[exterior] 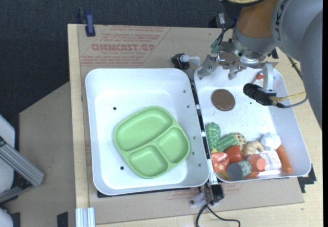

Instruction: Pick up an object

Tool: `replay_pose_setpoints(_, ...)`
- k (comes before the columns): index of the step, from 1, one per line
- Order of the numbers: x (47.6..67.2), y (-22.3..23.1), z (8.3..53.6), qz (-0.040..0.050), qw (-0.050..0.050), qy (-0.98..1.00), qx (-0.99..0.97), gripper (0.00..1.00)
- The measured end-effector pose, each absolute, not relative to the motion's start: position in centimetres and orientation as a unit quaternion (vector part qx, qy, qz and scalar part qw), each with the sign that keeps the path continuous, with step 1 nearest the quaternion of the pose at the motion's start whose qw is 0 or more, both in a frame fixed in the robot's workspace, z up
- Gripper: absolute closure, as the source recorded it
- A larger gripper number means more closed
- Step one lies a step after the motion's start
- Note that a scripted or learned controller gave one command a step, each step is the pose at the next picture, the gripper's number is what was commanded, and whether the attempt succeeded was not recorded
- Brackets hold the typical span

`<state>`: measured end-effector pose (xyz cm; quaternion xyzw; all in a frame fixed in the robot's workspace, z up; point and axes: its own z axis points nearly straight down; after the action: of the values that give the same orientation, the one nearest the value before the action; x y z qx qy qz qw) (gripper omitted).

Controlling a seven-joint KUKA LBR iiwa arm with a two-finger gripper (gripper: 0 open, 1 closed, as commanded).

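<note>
Your hand (221, 68) hangs over the far edge of the right bin (296, 133), close to the divide between the two bins, its two grey fingers (206, 67) spread apart with nothing between them. Item one, nearest the hand: a flat brown disc (223, 100), round, dull and faintly speckled, lying alone on the bin floor just in front of the fingers and clear of them. Item two: a heap of toy food crowded into the near corner of the same bin, well apart from the hand. It takes in a green ridged piece (212, 131) against the left wall, a green leafy piece (225, 142), a red tomato-like piece (220, 161), a dark grey round piece (235, 170), a tan lumpy piece (252, 148), a white piece (270, 140), a red-and-white wrapped piece (267, 161) and an orange carrot-like stick (284, 160). You cannot read any writing on these pieces. Item three: a light green divided plate (150, 141) with three compartments, lying flat in the left bin (100, 93). Item four: the table (123, 46) top, a brown board printed in red; the large line looks like "CHEMCAST GP", and the smaller lines beneath it are too fine for you to read. Item five: a blue clamp (88, 22) at the far left corner of the board.
</note>
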<state>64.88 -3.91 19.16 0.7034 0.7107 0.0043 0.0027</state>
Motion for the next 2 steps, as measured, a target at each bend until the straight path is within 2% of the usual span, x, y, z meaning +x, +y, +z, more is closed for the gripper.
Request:
replay_pose_setpoints(1,61.0,-12.6,10.6,-0.0039,-0.003,0.704,0.71,0.0)
replay_pose_setpoints(2,65.9,-10.5,8.3,0.0009,0.002,0.708,0.706,0.0)
